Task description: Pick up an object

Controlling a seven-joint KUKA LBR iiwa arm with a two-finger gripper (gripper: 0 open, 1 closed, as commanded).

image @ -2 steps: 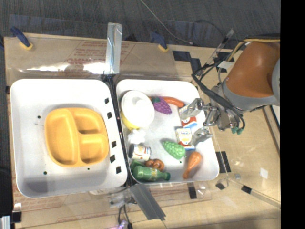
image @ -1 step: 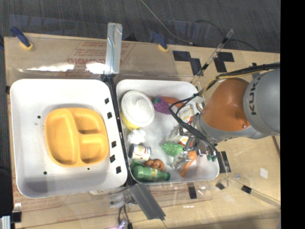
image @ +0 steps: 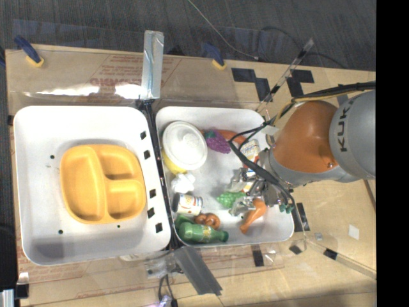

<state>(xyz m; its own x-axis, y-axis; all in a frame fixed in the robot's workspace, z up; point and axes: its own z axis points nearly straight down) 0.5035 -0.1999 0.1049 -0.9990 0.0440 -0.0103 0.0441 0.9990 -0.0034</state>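
Observation:
The right bin [image: 211, 115] holds a jumble of toy food: a white bowl on a yellow base [image: 184, 146], purple grapes [image: 218, 141], a small white jar with a face [image: 189, 203], a green bottle [image: 201, 233], a brown pretzel [image: 208, 220], a green leafy piece [image: 228, 199] and an orange carrot [image: 253, 215]. My gripper [image: 248, 192] reaches down into this bin's right part, just above the carrot and beside the green piece. The arm's orange band [image: 308, 144] sits above it. Nothing is seen between the fingers.
The left bin [image: 38, 171] holds a yellow divided tray [image: 102, 183]. Black cables [image: 246, 139] loop from the wrist over the right bin. A grey strip of tape [image: 152, 62] stands at the back between the bins. Brown bench surface surrounds both bins.

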